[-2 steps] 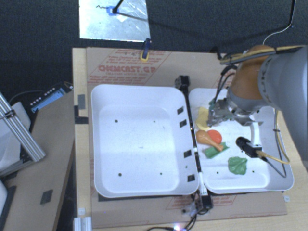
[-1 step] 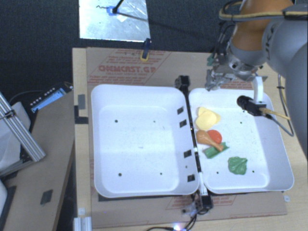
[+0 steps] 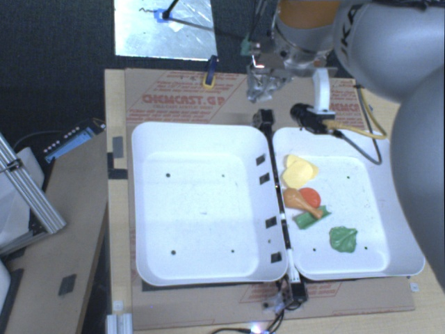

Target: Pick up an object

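The right bin [image 3: 375, 207] holds several small toy items: a yellow piece [image 3: 300, 171], a red-orange round piece [image 3: 310, 197], a tan drumstick-like piece [image 3: 300, 201], a dark green strip [image 3: 304, 220] and a green leaf-shaped piece [image 3: 343, 239]. My gripper [image 3: 263, 92] hangs high above the far edge of the bench, over the cardboard behind the gap between the two bins. It is well apart from the toys. Nothing shows between its fingers, and their state is unclear from this angle.
The left bin [image 3: 201, 200] sits beside the right one, joined by a black hinge strip [image 3: 274, 193]. A shiny metal sheet [image 3: 165, 18] lies at the back. A yellow-blue clip [image 3: 209, 75] rests on the cardboard. The grey arm [image 3: 396, 40] crosses the upper right.
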Robot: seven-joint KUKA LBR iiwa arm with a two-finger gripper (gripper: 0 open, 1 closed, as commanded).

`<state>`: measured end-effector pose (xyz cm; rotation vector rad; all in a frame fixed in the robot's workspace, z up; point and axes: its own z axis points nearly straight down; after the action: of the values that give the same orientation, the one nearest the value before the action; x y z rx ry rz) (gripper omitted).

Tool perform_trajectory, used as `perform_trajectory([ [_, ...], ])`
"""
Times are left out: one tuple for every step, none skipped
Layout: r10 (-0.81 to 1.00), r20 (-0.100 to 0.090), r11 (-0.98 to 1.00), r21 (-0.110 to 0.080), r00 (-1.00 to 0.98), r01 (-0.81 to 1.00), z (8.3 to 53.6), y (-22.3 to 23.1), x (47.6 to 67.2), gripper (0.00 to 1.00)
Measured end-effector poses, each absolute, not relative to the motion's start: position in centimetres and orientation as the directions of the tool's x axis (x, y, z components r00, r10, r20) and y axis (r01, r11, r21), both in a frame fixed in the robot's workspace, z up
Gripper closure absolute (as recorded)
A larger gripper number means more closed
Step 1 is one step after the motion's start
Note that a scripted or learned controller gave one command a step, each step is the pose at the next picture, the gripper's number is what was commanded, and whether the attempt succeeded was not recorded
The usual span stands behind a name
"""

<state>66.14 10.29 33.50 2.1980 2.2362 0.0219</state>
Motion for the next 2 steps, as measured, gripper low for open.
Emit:
perform_trajectory([
  [1.000,0.005,0.013,0.008,-0.013,1.000,38.7,17.7,65.1,1.00],
  [1.000,0.004,0.010,0.007,-0.010,1.000,44.1,22.9,63.9,1.00],
])
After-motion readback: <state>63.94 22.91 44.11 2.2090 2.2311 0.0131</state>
